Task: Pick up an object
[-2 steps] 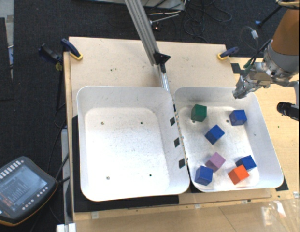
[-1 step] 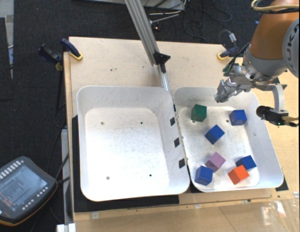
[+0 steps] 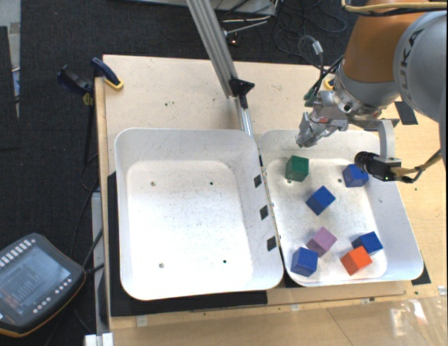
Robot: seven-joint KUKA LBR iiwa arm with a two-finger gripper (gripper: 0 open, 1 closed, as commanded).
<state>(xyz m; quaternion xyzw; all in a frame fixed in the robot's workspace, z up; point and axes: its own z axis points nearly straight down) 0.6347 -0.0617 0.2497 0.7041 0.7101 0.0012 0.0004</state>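
The right bin holds several small cubes. A green cube lies near its far left corner. Blue cubes sit at the middle, the far right, the near left and the near right. A purple cube and an orange cube lie near the front. My gripper hangs above the bin's far edge, just up and right of the green cube, with nothing seen between its fingers.
The left bin lies beside the right one. A slanted metal pole crosses the bench behind the bins. A blue and yellow clamp sits at the bench's far left corner. A teach pendant rests at lower left.
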